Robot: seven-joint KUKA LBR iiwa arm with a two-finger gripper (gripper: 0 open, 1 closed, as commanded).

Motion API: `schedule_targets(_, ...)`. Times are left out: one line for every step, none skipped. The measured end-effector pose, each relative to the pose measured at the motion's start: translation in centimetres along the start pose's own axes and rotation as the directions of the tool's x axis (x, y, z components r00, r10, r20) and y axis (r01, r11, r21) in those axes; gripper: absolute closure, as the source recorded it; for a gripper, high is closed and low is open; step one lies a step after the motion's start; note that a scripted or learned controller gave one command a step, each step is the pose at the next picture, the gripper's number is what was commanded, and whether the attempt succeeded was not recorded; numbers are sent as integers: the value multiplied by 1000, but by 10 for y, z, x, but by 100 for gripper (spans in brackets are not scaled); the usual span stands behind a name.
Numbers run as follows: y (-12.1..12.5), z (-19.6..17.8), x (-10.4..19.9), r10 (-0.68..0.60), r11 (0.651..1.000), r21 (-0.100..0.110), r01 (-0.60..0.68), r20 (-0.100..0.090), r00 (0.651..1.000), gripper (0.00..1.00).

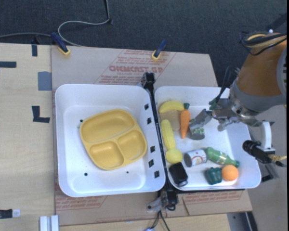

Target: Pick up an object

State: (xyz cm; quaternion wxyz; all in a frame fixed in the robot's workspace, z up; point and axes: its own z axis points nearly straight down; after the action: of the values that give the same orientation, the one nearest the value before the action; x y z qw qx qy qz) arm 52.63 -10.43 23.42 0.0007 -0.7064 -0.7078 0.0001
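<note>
My gripper [198, 126] hangs low over the middle of the right bin [253, 177], just right of an orange carrot [184, 122]. A small grey and green thing sits right under its tip; I cannot tell whether it is gripped. The same bin holds a banana [170, 106], a corn cob [168, 134], a lemon [173, 155], a black object [178, 173], a small can [196, 157], a green bottle [220, 156], an orange [229, 173] and a dark green piece [213, 175].
The left bin [67, 172] holds a yellow divided plate [112, 138]. A black clip [148, 79] sits where the two bins meet at the back. The arm's orange band [262, 66] and wrist loom over the right bin's far right side.
</note>
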Motion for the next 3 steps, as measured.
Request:
schedule_targets(53,51,42,0,1000,1,0,0,1000,0)
schedule_targets(83,72,9,1,1000,1,-1,1,1000,0)
schedule_targets(103,147,-10,1,1000,-6,-1,1,1000,0)
